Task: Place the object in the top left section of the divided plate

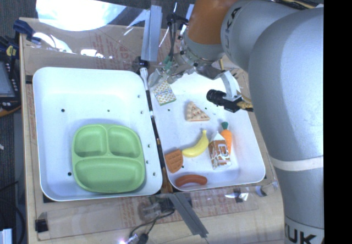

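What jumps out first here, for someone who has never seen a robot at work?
The big grey arm with its orange band fills the right side, reaching over the right bin. That bin holds toy food, including a yellow banana and a carrot. A green divided plate sits in the left bin.

The divided plate (pixel 108 158) looks like smooth matt green plastic, and both bins (pixel 49 127) are white plastic with a soft sheen. The arm (pixel 275 67) has a satiny grey shell with a glossy orange band (pixel 212 15). The table (pixel 99 50) seems to be bare wood under a reflective clear sheet.
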